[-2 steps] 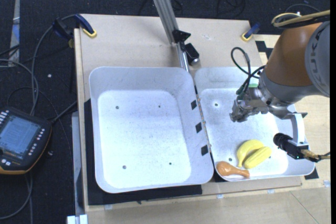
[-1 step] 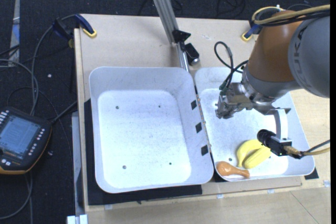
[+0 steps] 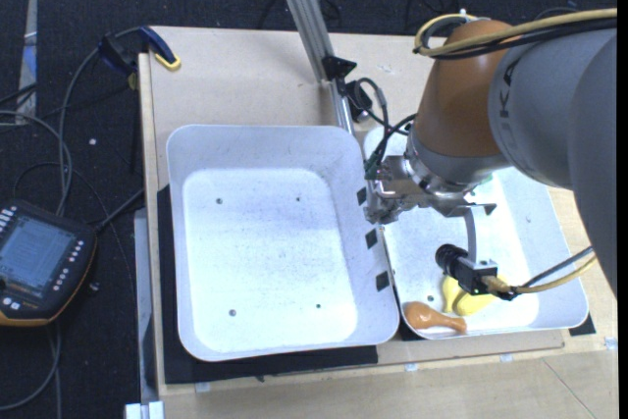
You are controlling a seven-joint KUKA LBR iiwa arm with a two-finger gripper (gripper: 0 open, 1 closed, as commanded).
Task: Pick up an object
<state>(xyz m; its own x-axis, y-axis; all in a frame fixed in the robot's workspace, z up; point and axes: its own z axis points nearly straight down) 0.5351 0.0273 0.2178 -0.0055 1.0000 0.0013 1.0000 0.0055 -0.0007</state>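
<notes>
In the right white bin [image 3: 549, 309], near its front edge, a tan pear-shaped object [image 3: 432, 316] lies beside a yellow object [image 3: 463, 300], and the two touch. My gripper [image 3: 417, 199] hangs under the orange-banded wrist over the bin's back left part, close to the wall shared with the left bin. It is well behind both objects. The wrist and arm body hide its tip and most of the bin floor beneath.
The left white bin [image 3: 265, 240] sits beside the right one, with small black clips [image 3: 372, 238] along the shared rim. A slanted metal rail [image 3: 309, 5] rises behind the bins. A pendant [image 3: 34, 260] lies off the bench at left.
</notes>
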